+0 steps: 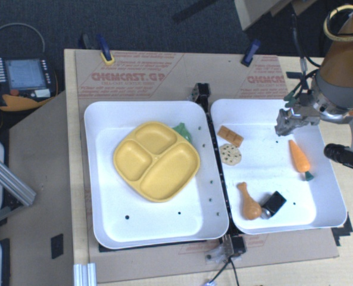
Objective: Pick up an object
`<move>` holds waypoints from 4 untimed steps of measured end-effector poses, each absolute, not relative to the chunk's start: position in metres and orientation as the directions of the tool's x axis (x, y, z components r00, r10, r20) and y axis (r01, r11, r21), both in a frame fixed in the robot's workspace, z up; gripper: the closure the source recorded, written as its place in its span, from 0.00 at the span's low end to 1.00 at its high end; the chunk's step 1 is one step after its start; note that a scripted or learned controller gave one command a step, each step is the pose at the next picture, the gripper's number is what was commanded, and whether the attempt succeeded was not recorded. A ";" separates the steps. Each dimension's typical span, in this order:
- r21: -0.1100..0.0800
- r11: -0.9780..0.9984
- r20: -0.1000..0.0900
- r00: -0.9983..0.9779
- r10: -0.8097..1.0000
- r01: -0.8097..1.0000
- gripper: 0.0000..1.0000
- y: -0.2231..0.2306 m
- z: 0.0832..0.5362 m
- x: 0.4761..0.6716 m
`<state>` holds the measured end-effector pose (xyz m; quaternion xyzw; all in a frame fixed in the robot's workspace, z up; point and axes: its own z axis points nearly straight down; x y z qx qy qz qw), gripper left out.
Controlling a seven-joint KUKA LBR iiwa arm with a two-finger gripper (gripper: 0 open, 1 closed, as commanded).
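Two white bins sit side by side on the table [75, 159]; the right bin [328, 213] holds the loose items, and the tool [289, 124] hangs over its upper part, just left of the carrot's [299, 155] top end. I cannot tell how the tool is set, since its dark body blurs against the wrist; nothing shows in its grip.

The carrot lies nearest, running lengthwise down and slightly right from the tool, apart from its neighbours. It looks the best target: shift the tool a little right and down over the carrot's thick middle, turn the wrist so the closing line crosses the carrot's width, then descend straight.

Left of the carrot lie a brown cracker [230, 136] and a round cookie [230, 154], both flat and likely hard to pinch. Below the carrot, a drumstick [248, 202] touches a black block [274, 202]; that crowding invites a fouled grasp.
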<state>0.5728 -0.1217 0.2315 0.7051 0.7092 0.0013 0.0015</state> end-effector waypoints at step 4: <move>0.004 0.007 0.002 -0.007 1.000 1.000 1.00 0.074 0.236 0.626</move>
